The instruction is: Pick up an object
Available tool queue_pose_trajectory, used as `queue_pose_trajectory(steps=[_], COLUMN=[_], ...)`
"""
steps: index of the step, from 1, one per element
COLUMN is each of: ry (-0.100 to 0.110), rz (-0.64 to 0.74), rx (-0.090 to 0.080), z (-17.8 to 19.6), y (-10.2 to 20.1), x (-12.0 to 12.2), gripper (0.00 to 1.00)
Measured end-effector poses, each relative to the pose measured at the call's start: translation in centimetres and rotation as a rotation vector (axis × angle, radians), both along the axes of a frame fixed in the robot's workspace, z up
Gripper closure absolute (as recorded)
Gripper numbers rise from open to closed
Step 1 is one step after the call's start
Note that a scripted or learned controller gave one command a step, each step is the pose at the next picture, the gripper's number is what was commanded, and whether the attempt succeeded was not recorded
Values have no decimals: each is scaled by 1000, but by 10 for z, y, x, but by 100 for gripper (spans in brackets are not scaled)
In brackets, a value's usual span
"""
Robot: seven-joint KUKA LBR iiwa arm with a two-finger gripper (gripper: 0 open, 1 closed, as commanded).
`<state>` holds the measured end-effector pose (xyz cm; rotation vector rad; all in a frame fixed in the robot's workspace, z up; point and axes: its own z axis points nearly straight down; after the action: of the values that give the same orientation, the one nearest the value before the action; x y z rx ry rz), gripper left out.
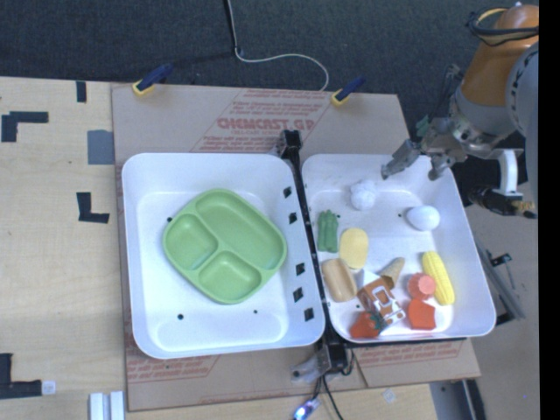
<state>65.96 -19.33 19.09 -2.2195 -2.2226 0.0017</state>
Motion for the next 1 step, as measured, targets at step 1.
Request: queue_pose_trajectory(steps=[1], ry=[10], rz=[-2], rx=[4], z=[-47], y=[30], x=[-79], gripper=[0])
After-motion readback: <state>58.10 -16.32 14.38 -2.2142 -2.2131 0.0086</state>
